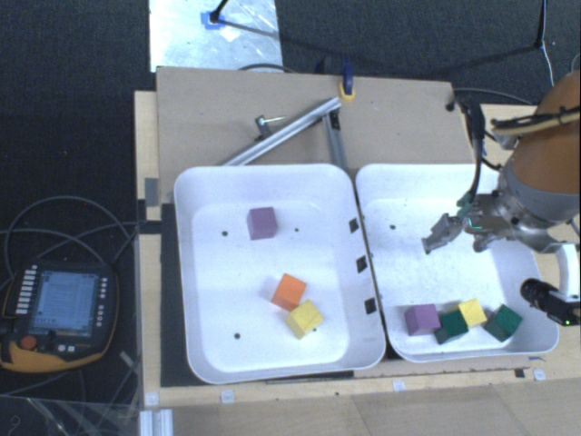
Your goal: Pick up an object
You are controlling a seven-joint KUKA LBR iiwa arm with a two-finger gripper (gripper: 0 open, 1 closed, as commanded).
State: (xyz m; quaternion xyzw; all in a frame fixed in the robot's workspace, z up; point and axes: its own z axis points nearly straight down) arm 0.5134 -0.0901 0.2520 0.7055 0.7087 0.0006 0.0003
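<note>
A wooden bench [390, 116] stands on dark speckled carpet [73, 80] and bears two shallow white bins side by side. The left bin [195, 243] holds three blocks: a purple block [262, 222] toward 12 o'clock of its floor, and an orange block [289, 291] touching a yellow block [305, 318] toward 5 o'clock. The right bin [399, 207] holds a row of four along its 6 o'clock wall: a small purple block [422, 318], a dark green block [450, 326], a small yellow block [472, 312] and another green block [503, 322], the first three touching, the last just beside them.

The arm enters from 3 o'clock, its orange band [549, 143] above the grey wrist. The gripper [443, 235] hangs over the middle of the right bin, pointing toward 9 o'clock, well apart from the row of blocks below it. Nothing sits between its fingers; whether they are spread or closed I cannot tell from this slant.

At 12 o'clock of the bins, a metal bar [286, 130] lies slantwise on the brown board, with a yellow clamp [346, 86] near its upper end. A shiny sheet [213, 21] lies on the carpet beyond. At 9 o'clock, a control pendant [56, 312] with a screen rests on the floor among looped cables [36, 221].
</note>
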